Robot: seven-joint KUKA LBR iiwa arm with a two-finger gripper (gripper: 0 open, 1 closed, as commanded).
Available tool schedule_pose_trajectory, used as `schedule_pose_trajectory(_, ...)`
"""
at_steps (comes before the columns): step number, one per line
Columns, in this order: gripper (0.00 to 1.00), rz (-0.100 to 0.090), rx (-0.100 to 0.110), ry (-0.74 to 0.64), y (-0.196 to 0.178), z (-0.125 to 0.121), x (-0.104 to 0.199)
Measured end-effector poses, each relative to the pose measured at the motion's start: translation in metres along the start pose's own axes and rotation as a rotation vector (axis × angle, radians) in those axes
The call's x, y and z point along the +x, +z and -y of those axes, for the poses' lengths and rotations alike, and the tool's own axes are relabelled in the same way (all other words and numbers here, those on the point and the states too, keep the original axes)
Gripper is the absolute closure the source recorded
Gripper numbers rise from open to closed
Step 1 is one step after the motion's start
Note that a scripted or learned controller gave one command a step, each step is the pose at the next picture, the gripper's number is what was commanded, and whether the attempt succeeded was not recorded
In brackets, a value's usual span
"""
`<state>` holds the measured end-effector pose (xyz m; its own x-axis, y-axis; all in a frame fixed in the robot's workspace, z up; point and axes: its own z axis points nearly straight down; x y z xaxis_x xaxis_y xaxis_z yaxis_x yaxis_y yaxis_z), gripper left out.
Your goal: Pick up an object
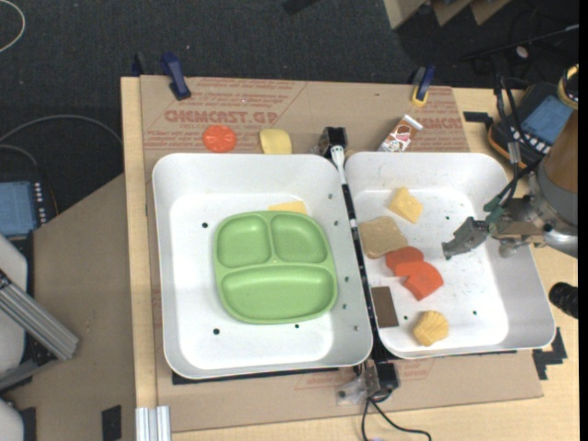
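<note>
Nearest the camera, along the front of the right bin (528, 333), lie a yellow ridged piece (430, 327) and a dark brown block (384, 306) standing lengthwise against the divider side. Just behind them sit two orange-red pieces (414, 271), touching one another, then a tan slab (381, 237), and further back a pale yellow wedge (405, 204). The left bin (175, 246) holds a green divided plate (275, 266) with a yellow slip (288, 207) poking out at its far rim. The hand (459, 241) comes in from the right over the right bin, tilted down toward the floor of the bin, and nothing shows between its fingers; whether they are spread or pressed together I cannot tell (the dark tip reads as one blurred shape). The relation that matters: the orange-red pieces lie just to the camera-left of the hand's tip and slightly nearer the camera, their combined length running diagonally from back-left to front-right, so they look the closest candidate for a pick. Reaching them would, I judge, call for a short shift leftward and down. Beyond the bins, on the worktop (147, 136), rest an orange disc (220, 139), a yellow lump (275, 141) and a small red-and-white packet (401, 135).
</note>
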<state>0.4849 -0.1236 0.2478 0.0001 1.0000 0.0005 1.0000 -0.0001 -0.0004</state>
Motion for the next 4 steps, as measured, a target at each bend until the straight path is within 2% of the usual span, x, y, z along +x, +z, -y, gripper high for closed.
schedule_pose_trajectory(1, 0.0, -0.003, 0.01, -0.003, 0.101, -0.029, 0.026)
schedule_pose_trajectory(2, 0.0, -0.001, 0.004, 0.0, 0.166, -0.048, 0.023)
schedule_pose_trajectory(3, 1.0, 0.001, -0.003, 0.002, 0.152, -0.049, 0.022)
schedule_pose_trajectory(4, 1.0, -0.003, -0.013, -0.012, 0.057, -0.082, 0.116)
